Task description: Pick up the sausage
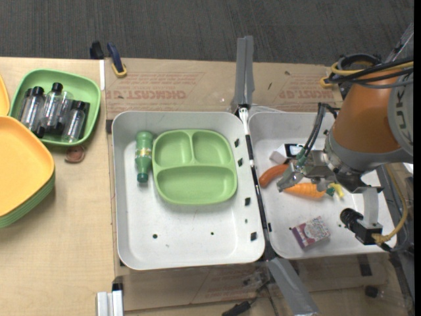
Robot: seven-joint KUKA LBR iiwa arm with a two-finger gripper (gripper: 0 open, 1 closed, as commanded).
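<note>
Gripper [287,180] touching sausage [272,174]

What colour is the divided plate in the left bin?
Light green; the divided plate shows clearly in the camera view.

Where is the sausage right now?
The sausage lies in the right bin, near its left wall, just left of the gripper and the carrot.

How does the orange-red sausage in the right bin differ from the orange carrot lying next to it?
The orange-red sausage is darker and redder; the orange carrot is a lighter yellow-orange. The sausage lies tilted, its right end higher, while the carrot lies nearly level. The carrot has a green tip; the sausage is plain. Both are elongated and lie in the right white bin, by the gripper.
</note>
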